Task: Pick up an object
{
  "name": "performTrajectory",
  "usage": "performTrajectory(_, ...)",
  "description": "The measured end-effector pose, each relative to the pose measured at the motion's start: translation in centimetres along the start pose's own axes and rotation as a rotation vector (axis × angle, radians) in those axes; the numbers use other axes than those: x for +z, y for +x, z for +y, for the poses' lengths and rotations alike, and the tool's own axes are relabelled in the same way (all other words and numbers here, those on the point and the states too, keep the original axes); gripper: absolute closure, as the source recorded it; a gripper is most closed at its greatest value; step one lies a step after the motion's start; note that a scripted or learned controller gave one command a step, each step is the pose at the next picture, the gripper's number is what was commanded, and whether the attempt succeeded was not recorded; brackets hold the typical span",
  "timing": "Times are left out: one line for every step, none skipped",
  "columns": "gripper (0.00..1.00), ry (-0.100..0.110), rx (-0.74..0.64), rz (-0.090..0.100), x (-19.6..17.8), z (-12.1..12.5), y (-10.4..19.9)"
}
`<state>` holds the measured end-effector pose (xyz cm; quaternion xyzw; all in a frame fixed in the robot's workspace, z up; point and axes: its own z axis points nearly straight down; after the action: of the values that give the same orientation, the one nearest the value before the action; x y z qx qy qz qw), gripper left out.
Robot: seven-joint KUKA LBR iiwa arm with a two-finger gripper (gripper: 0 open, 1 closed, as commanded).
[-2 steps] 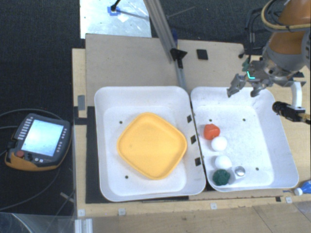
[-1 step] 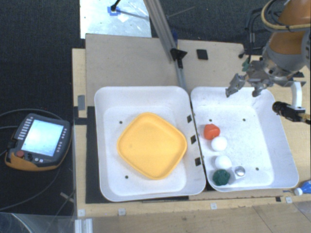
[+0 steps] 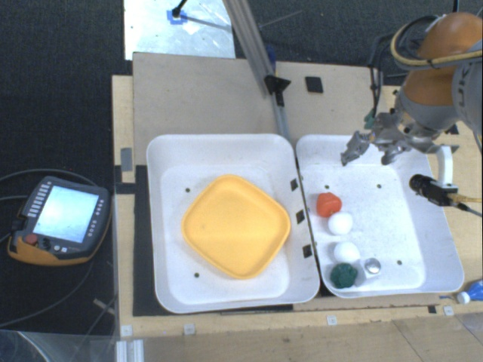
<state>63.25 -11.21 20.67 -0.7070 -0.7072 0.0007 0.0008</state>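
Observation:
The right bin (image 3: 423,225) holds a red ball (image 3: 328,204), two white balls (image 3: 339,223) (image 3: 346,250), a dark green object (image 3: 345,275) and a small silver piece (image 3: 371,265), all grouped near its left wall. My gripper (image 3: 371,151) hovers over the bin's far end, above and to the right of the red ball. Its two fingers are spread apart with nothing between them. The left bin (image 3: 170,172) holds a yellow square plate (image 3: 236,225).
A teach pendant (image 3: 56,219) lies left of the bench. A grey pole (image 3: 253,36) slants down to the far edge between the bins. A black cylinder (image 3: 427,188) juts over the right bin's right side.

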Motion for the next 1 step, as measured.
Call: performTrajectory(0.0,0.0,0.0,0.0,4.17,0.02,0.23)
